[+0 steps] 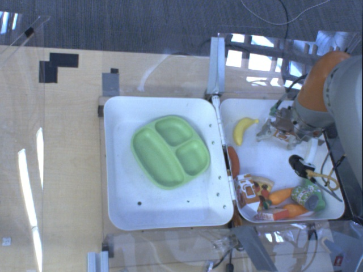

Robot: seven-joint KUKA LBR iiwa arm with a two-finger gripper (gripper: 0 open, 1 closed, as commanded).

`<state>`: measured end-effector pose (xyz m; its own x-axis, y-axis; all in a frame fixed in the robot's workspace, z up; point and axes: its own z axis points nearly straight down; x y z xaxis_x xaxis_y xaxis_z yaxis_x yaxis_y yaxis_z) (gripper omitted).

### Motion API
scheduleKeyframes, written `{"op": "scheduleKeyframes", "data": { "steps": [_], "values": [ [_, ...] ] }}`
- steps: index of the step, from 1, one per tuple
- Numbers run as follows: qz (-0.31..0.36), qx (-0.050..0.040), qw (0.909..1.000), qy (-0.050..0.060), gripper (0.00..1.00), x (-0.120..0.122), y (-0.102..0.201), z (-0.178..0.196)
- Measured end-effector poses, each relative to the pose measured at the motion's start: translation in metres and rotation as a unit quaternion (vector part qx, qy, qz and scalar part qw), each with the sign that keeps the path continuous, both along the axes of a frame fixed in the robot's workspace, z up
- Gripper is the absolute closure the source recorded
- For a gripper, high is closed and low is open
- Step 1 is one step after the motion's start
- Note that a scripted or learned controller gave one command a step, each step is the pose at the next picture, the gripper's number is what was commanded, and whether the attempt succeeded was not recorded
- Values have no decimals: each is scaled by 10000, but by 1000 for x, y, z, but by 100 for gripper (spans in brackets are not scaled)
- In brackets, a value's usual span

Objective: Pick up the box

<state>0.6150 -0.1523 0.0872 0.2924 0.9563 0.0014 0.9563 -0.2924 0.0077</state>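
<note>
Left bin (113,208): green divided plate (170,151) | right bin (249,109): banana (244,129) at back, box (252,188) at front-left corner | my tool (282,130): above bin's back-right, apart from box, grip state indeterminable.

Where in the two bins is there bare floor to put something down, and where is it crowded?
Left bin: bare floor rings the green divided plate, widest along the near and left walls. Right bin: a free patch lies between the banana, the gripper and the box. Its near corner is crowded with the box, carrots and other small items.
</note>
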Motion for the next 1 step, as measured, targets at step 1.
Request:
{"op": "scheduleKeyframes", "data": {
  "steps": [1],
  "values": [
    [463,-9,9989,-9,0,-86,-11,2]
  ]
}}
